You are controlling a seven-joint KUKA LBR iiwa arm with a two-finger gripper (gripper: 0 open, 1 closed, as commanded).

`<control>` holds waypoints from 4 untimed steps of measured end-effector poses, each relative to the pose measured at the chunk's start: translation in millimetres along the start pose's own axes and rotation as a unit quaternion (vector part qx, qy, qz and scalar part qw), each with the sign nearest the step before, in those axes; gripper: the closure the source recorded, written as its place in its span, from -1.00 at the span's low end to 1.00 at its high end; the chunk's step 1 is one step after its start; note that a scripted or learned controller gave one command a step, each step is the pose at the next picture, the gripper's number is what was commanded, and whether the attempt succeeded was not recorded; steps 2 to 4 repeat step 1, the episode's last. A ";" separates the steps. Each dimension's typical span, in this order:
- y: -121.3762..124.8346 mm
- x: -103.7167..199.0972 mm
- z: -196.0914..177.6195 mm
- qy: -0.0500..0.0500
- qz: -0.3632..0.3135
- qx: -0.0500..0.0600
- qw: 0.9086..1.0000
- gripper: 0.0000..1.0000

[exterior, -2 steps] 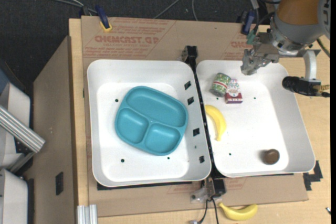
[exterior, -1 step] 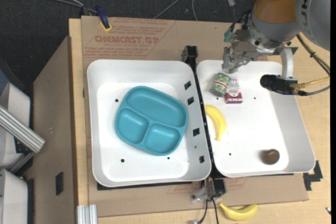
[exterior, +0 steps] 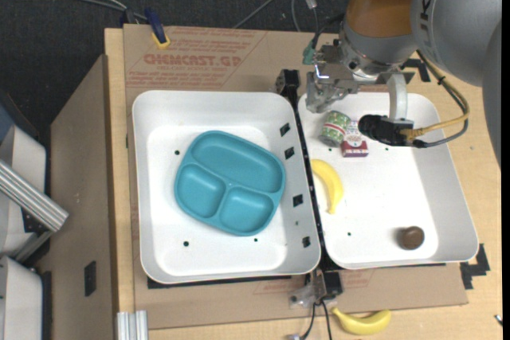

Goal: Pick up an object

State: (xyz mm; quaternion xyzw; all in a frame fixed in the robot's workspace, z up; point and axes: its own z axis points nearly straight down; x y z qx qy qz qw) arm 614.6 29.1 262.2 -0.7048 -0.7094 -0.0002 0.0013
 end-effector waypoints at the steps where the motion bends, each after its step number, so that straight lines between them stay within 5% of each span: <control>1: 8.8 48.9 11.4 0.000 0.000 -0.001 1.000 1.00; 4: 8.8 48.9 11.4 0.000 0.000 -0.001 1.000 1.00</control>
